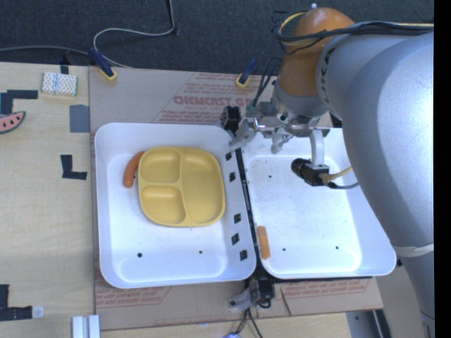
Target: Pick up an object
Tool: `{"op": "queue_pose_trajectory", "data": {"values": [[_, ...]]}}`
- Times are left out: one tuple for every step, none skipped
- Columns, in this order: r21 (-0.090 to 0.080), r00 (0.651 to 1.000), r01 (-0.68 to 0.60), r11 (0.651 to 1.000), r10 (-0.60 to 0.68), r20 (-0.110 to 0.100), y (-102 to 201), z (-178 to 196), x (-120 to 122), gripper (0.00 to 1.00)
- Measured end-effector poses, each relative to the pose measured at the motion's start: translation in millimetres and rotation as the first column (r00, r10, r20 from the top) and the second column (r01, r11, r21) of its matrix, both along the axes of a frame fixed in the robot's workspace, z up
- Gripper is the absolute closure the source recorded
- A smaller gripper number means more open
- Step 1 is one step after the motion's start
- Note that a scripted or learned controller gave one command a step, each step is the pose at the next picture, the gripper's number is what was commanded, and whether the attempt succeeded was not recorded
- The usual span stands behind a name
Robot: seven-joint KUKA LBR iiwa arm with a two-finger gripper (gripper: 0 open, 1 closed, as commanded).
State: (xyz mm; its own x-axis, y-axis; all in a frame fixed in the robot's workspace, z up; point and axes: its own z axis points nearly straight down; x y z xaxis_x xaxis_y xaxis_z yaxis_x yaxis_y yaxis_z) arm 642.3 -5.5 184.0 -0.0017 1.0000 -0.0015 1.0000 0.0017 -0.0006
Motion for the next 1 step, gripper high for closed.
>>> {"op": "queue_pose_trajectory", "data": {"values": [[-0.003, 1.0, -0.001, 1.0, 0.001, -0.001, 0.0, 9.6, 0.0, 1.0]]}}
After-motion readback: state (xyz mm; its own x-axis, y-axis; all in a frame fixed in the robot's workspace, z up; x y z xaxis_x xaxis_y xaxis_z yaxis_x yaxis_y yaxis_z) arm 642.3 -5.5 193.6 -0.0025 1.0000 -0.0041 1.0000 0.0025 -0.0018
